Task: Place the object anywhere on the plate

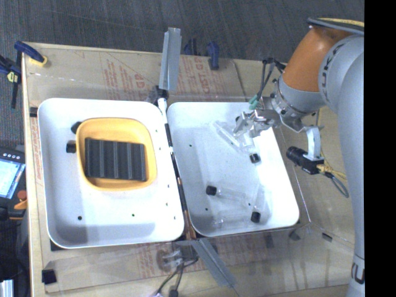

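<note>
A: Which step is the arm at?

B: Likely the pick. The yellow plate (117, 127) sits in the left bin (55, 215), and the pincer (247, 124) hangs over the right bin (281, 212), well apart from the plate.

A: Its grip?

B: Too blurred; whether it is released or clenched, he cannot tell.

A: The object?

B: Perhaps the clear piece (238, 198), far from the plate. Next: secure it, then carry it across.
</note>
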You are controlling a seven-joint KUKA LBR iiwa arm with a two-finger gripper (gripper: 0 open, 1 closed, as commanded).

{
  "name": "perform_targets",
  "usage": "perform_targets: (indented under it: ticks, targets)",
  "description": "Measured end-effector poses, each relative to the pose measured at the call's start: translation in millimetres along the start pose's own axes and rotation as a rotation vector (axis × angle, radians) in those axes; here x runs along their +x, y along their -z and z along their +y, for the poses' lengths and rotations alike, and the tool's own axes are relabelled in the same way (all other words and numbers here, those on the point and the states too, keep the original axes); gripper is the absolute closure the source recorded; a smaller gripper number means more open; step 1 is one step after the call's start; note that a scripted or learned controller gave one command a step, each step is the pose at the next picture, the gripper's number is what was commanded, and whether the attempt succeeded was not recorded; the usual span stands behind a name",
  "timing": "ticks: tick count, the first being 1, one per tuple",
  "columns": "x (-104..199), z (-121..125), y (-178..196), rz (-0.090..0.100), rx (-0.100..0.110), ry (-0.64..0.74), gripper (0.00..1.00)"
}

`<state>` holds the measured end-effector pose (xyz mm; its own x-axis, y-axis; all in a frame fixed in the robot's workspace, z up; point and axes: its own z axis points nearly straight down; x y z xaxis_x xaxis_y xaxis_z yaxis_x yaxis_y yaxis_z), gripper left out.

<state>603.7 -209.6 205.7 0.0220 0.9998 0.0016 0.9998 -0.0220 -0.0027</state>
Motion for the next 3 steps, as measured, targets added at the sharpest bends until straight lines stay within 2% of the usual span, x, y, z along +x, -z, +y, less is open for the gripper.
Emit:
perform_targets:
  ticks: [1, 2, 3]
  targets:
    - [60.5, -31.5, -7.2, 0.000, 0.002, 0.205, 1.00]
    - [120.0, 9.9, 15.4, -0.002, -0.001, 0.328, 1.00]
    - [181.3, 11.7, 22.6, -0.003, -0.001, 0.444, 1.00]
